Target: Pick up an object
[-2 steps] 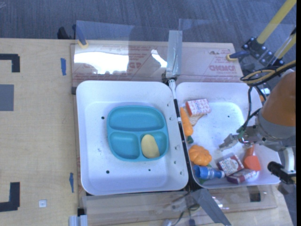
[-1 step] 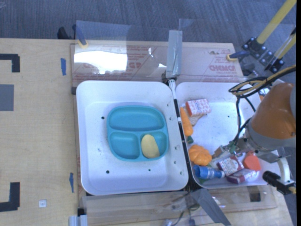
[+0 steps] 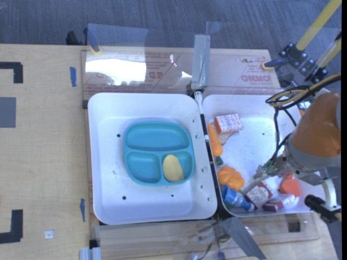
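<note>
1. My claw (image 3: 264, 171) sits low in the right shallow white bin (image 3: 255, 108), over the clutter by the near wall; I can't tell its grip state.
2. Likeliest target: the small white-and-red packet (image 3: 259, 193), just under it, long axis running diagonally.
3. Risk: the orange lumpy toy (image 3: 230, 176) and blue cup-like piece (image 3: 234, 197) crowd it, so it could be nudged aside.

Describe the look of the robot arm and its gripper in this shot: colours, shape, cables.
The arm is a thick, rounded body with a broad orange band above a grey wrist section. Black cables loop across its upper side, running toward the top right. The gripper is a small metallic grey piece with thin fingers, blurred at this size. A white bracket with a black part juts from the wrist's lower side.
</note>
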Action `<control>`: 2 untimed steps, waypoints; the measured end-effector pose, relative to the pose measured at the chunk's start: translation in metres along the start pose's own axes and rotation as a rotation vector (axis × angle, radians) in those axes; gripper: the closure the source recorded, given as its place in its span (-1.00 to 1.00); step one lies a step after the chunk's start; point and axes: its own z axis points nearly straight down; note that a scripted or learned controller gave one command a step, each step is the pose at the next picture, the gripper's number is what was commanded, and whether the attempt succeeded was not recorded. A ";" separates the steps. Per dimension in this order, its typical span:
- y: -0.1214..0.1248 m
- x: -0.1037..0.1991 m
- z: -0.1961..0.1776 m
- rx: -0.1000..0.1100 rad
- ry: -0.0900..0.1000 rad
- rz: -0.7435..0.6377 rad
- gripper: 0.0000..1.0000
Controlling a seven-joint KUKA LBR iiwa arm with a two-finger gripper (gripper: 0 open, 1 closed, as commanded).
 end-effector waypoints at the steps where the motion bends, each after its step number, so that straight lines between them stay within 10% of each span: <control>1: -0.001 0.000 0.001 0.002 0.001 0.000 -1.00; 2: 0.050 -0.067 0.011 0.006 0.003 -0.004 -1.00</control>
